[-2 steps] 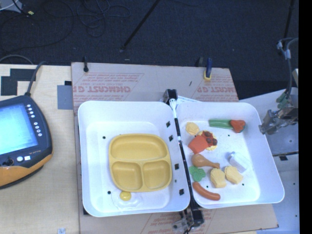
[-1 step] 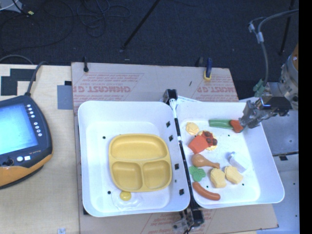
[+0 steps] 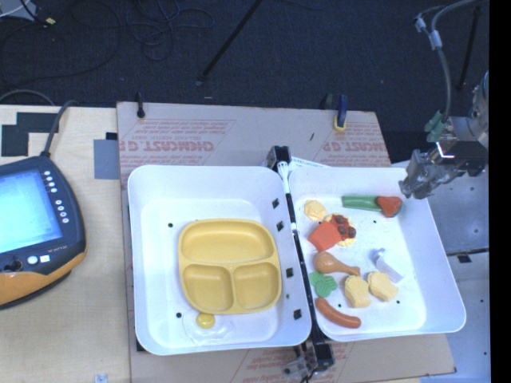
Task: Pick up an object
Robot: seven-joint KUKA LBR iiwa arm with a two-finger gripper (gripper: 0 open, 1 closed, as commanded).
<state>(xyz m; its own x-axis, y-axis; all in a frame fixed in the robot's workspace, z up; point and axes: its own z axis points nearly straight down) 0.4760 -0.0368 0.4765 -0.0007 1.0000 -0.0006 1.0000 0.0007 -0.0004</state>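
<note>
The right bin (image 3: 427, 294) holds several toy foods: a green pepper with a red end (image 3: 371, 203), a red wedge (image 3: 326, 234) with dark berries on it, a brown drumstick (image 3: 335, 264), a green broccoli piece (image 3: 323, 284), a red sausage (image 3: 338, 313) and yellow lumps (image 3: 382, 286). My gripper (image 3: 417, 183) hangs over the bin's far right rim, just right of the pepper's red end. Nothing shows in its grasp.
The left bin (image 3: 152, 214) carries a yellow divided plate (image 3: 230, 263) and a small yellow piece (image 3: 206, 320) at its near edge. A teach pendant (image 3: 32, 226) lies on the bench at far left. A blue clamp (image 3: 341, 114) stands behind the bins.
</note>
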